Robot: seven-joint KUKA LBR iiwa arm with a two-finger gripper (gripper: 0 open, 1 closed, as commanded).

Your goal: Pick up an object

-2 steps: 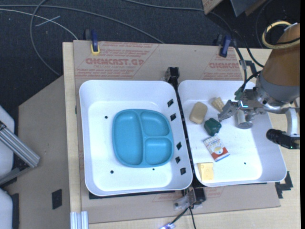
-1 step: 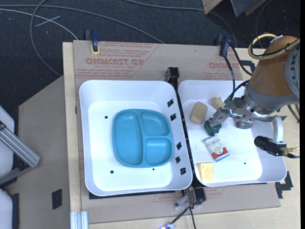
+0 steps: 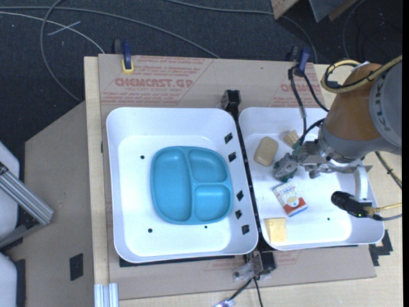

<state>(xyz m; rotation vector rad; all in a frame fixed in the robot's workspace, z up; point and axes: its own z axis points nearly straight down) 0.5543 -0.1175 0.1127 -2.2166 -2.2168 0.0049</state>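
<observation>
My gripper (image 3: 285,169) hangs low over the right bin (image 3: 332,234), near its middle, reaching in from the right. Just below it lies a small white, red and blue packet (image 3: 290,199). A tan rounded block (image 3: 266,151) rests up and to the left of the gripper. A yellow square piece (image 3: 275,229) lies near the bin's front edge. A small pale item (image 3: 291,137) sits at the back of the bin, above the gripper.
The left bin (image 3: 128,190) holds a blue divided plate (image 3: 190,184). A black divider with clips (image 3: 238,165) runs between the bins. The grey and orange arm (image 3: 361,117) covers the right bin's far right. Cables trail over the dark floor behind the bench.
</observation>
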